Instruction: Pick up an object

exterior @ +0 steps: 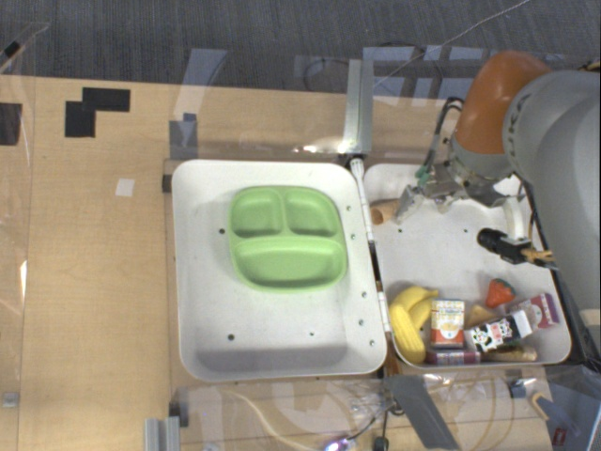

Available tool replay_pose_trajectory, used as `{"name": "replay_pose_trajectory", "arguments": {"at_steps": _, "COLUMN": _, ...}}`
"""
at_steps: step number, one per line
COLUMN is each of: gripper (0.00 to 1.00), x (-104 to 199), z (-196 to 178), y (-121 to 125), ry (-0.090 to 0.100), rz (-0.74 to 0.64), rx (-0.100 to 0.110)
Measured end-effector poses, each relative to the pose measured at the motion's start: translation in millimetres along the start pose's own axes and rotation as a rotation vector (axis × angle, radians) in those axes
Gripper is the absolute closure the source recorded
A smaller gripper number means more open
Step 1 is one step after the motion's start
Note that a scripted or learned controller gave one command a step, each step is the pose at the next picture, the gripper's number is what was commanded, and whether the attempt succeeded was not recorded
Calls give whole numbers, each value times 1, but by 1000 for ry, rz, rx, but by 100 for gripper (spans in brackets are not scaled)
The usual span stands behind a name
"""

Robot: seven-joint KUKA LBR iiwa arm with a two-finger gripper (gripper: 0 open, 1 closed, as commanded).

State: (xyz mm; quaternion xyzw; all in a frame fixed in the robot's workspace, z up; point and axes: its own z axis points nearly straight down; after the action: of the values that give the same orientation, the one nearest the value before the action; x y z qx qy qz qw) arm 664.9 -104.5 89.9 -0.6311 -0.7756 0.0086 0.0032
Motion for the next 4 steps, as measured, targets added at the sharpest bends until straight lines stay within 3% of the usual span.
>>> {"name": "replay_pose_trajectory", "arguments": {"at_steps": 1, "gripper": 0, "x": 23, "z": 0, "y": -41, "ry": 1, "rz": -84, "rx": -30}}
{"name": "replay_pose_trajectory", "arguments": {"at_steps": 2, "gripper": 0, "x": 13, "z": 1, "y": 7, "ry": 5, "rz": -41, "rx": -16}}
{"name": "replay_pose_trajectory", "arguments": {"at_steps": 3, "gripper": 100, "x": 15, "z": -13, "y": 10, "ry": 8, "rz": -46, "rx": -23}}
{"name": "replay_pose_trajectory", "arguments": {"at_steps": 4, "gripper": 100, "x": -30, "z": -1, "y": -51, "ry": 0, "rz": -369, "rx": -25}}
